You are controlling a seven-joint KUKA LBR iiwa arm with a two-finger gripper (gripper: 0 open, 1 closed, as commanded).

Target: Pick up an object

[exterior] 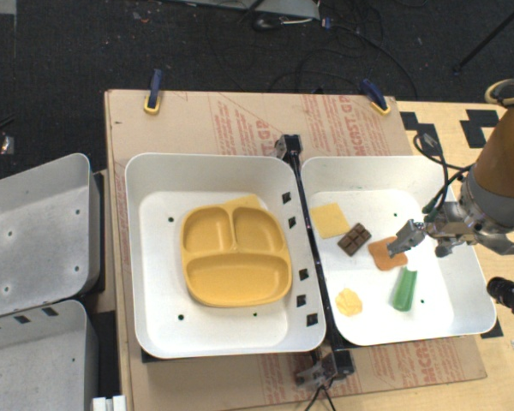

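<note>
Camera view: the grey two-finger gripper (408,237) hangs over the right white bin (463,315), touching or just above a flat orange-brown piece (383,255); how wide it stands cannot be told. A clean pick likely means centring here, clear of the green cylinder (403,290) and the brown chocolate block (354,240).

Five small things are seen lying flat in the right bin (463,315). A pale yellow square slice (330,220) is placed toward the far left corner; a brown chocolate block (354,240) lies just beside it. An orange piece (384,254) sits mid-bin, a green cylinder (403,289) slanted near it, a yellow lump (349,301) toward the near left.
</note>
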